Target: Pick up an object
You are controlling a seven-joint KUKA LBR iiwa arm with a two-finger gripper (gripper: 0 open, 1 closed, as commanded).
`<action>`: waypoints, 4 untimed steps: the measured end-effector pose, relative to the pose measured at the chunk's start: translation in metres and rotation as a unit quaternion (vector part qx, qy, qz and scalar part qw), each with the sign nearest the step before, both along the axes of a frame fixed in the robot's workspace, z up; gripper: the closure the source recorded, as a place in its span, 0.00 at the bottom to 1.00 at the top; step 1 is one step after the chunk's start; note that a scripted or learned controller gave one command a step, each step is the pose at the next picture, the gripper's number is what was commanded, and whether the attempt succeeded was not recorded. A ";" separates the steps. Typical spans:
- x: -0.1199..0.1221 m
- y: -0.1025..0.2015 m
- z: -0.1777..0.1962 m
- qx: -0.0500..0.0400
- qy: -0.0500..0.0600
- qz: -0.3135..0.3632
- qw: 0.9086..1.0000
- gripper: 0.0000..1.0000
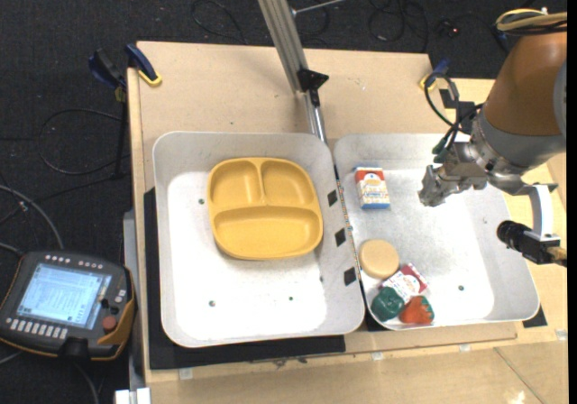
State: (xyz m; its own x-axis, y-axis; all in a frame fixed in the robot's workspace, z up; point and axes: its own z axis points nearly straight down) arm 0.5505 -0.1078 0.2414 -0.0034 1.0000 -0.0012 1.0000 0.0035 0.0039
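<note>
At nine o'clock on the bench, the left shallow white bin [180,303] carries a yellow plastic divided plate [265,207]. In the right white bin [478,276], a small white-and-orange carton [371,188] lies at eleven o'clock; a round tan disc [380,258], a red-and-white packet [408,281], a green lump [388,304] and a red lump [417,310] cluster at seven. The grey gripper [435,188] hovers at one o'clock, nothing between its fingers; whether they are apart or together I cannot tell.
</note>
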 end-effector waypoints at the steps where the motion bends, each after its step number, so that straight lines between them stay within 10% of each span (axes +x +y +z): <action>1: 0.019 0.049 0.009 0.001 0.000 0.002 1.000 1.00; 4: 0.064 0.185 -0.007 0.001 0.001 0.002 1.000 1.00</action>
